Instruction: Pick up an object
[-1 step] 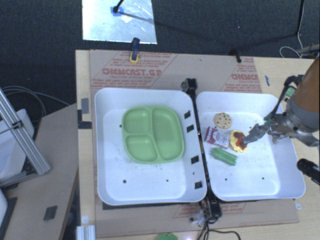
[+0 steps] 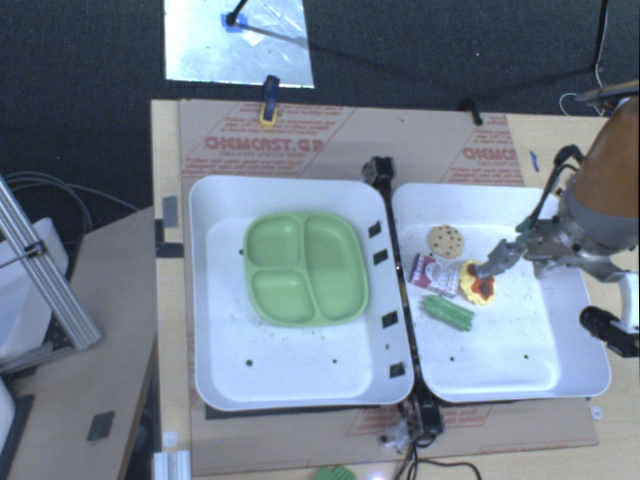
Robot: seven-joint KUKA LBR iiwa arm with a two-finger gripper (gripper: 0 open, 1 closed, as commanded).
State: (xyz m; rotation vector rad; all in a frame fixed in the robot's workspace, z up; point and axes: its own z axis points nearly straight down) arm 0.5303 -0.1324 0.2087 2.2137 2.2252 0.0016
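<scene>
- At the far left, a metal frame post (image 2: 45, 268) is slanting across a side surface, well apart from the bins.
- Up at the back, a shiny metal sheet (image 2: 238, 26) is lying on the dark floor, with a small blue piece on it.
- The bench (image 2: 300, 138) is carrying a printed cardboard sheet, and a yellow clamp (image 2: 269, 103) is biting its far edge.
- The left bin (image 2: 215, 368) is holding a green divided plate (image 2: 305, 269), which is lying flat near the bin's middle with its three compartments facing up.
- A row of black clips (image 2: 380, 258) is running along the seam where the two bins are meeting.
- The right bin (image 2: 520, 368) is holding a small cluster of things in its left half.
- A round cookie (image 2: 445, 239) is lying toward the back of that cluster.
- A pink and white packet (image 2: 435, 273) is lying just in front of the cookie.
- A green vegetable toy (image 2: 447, 312) is lying just in front of the packet, slanted.
- A yellow and red toy (image 2: 478, 288) is sitting just beside the packet on its right.
- The pincer (image 2: 490, 271) is pointing down and leftward, its tip standing right over the yellow and red toy; whether it is released or clenched, I cannot tell from here.
- The grey arm (image 2: 600, 198) is reaching in from the right over the right bin.
</scene>
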